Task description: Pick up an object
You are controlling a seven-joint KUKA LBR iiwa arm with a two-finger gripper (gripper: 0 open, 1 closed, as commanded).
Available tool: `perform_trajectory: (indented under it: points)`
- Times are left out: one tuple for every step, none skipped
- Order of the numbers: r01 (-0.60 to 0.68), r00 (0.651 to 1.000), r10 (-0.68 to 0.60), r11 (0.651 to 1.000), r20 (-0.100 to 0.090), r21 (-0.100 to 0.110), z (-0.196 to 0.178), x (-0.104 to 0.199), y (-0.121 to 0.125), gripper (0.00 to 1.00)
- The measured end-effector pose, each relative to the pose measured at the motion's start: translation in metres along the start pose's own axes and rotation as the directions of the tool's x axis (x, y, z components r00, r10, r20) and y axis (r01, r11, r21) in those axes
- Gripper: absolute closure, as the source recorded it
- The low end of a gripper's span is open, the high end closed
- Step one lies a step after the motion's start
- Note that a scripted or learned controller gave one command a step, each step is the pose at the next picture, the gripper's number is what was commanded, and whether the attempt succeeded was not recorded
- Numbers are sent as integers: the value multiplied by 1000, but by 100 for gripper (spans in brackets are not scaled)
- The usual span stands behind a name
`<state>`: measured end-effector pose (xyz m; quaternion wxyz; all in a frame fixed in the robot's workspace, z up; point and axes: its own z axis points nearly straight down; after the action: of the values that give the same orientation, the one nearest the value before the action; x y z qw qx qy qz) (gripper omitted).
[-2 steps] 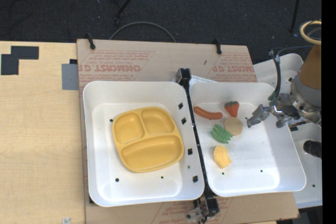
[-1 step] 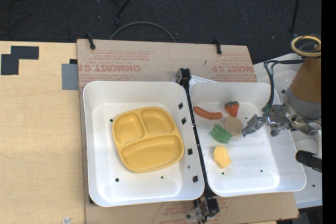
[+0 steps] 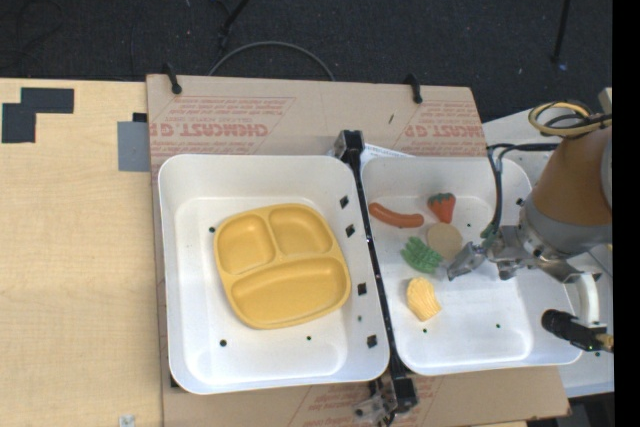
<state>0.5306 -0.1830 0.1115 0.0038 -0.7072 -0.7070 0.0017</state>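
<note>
A: Where is the tool [image 3: 462, 265] seen?

B: It is seen low in the right bin [image 3: 505, 340], reached in from the right under the orange band of the arm [image 3: 575, 180]. Its dark tip is pointed left and a little downward, toward the small cluster of toy foods.

A: Is anything held?

B: Nothing is seen between the fingers. Whether they are spread or pressed together cannot be told; the tip is shown as one dark, blurred shape.

A: Which thing is nearest?

B: The tan round piece [image 3: 444, 238] is found just up and left of the tip, nearly touching it. The green leafy piece [image 3: 422, 257] lies directly left of the tip, just beside it. The yellow corn [image 3: 423, 299] is placed below and left, a little farther off.

A: And the rest?

B: The red sausage [image 3: 396, 214] is laid farther up and left, its long axis running left to right with a slight tilt. The red-orange strawberry-like piece [image 3: 442, 206] is set above the tan piece. The yellow divided plate [image 3: 281, 263] is kept in the left bin [image 3: 190, 315], well apart.

A: What does the coming move turn on?

B: It is judged that a short leftward shift is called for, since the green piece and tan piece lie left of the tip. As they are crowded together, one may be nudged while the other is sought.
</note>
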Motion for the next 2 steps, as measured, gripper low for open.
perform_trajectory:
  points:
    - [-2, 1000, 2, 1000, 1, -2, -13, -1, 1, 100]
    - [2, 1000, -2, 1000, 3, -10, -76, 0, 0, 100]
